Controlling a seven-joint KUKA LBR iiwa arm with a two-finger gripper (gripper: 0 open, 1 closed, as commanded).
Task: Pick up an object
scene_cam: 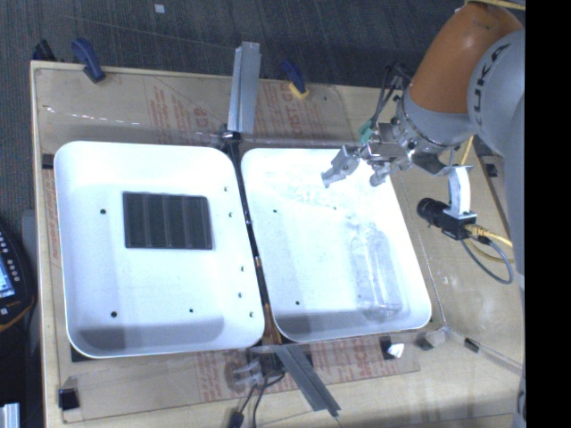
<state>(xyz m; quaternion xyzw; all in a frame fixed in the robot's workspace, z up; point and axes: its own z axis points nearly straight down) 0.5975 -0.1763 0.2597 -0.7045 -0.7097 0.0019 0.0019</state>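
Start at the left: the left bin (147,248) holds a dark ribbed rectangular block (168,221), lying flat near its upper middle, well apart from the arm, so you can leave it alone for now. Cross the divider into the right bin (303,266) and you find the likelier target, a clear plastic bottle (375,270), lying on its side toward the bin's right wall with its long axis running roughly from far to near. It is hard to make out against the white floor, so trust its outline rather than its shine. Further right and toward the far rim, your gripper (355,169) hovers above the bin's upper edge with its fingers spread apart and nothing between them. To do the step well, you would bring it toward the near side until it sits over the bottle's middle, turn the wrist so the fingers straddle the narrow width, then descend straight. Clear plastic probably slips and flexes, so close gently at the body, not at the neck.
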